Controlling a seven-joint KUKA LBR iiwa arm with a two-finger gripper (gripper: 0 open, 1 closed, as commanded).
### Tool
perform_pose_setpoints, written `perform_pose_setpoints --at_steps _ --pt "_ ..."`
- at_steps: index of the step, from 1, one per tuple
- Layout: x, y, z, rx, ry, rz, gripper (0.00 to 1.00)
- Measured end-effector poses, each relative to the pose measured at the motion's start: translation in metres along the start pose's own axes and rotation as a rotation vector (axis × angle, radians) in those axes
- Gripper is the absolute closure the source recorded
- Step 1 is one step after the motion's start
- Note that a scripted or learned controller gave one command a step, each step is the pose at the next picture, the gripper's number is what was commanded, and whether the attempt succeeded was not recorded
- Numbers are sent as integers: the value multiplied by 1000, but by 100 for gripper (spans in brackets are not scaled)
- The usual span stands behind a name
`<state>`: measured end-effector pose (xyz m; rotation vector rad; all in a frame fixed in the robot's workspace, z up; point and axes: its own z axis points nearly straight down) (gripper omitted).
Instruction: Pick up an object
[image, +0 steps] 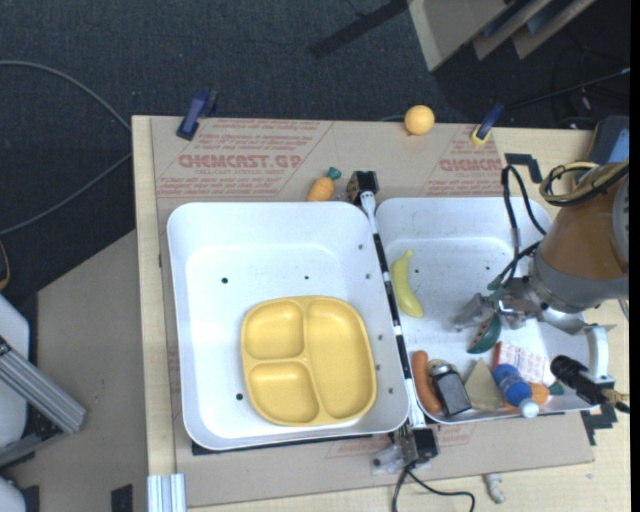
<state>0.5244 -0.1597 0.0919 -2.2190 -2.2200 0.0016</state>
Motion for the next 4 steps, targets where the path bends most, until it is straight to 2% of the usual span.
perform_pose_setpoints --at_steps 1,2,3,4 --pt "-61 -32 7 -1 5 -3 0" --pt "-56 37 -66 -6 -2 -1 0" --pt "-25 27 -11 -1 0 0 0" --pt "-15 0 8 0 0 1 0"
